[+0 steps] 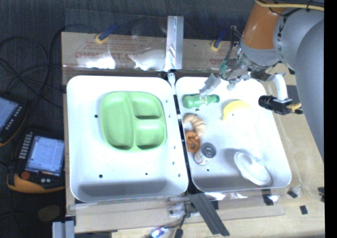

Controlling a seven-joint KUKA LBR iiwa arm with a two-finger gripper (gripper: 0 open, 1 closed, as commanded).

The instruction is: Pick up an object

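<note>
My gripper hangs over the back left part of the right bin, its fingers reaching down toward a green bottle-like object lying near the bin's left wall. The fingertips are right at the green object's right end; a grasp cannot be made out. A yellow rounded piece lies to the right of it. Below sit a tan and orange twisted toy, a small grey round piece and a white lid-like object.
The left bin holds a green divided tray. The arm's orange band and grey body rise at the right. A black part juts over the right bin's right rim. Tablets and cables lie left of the bench.
</note>
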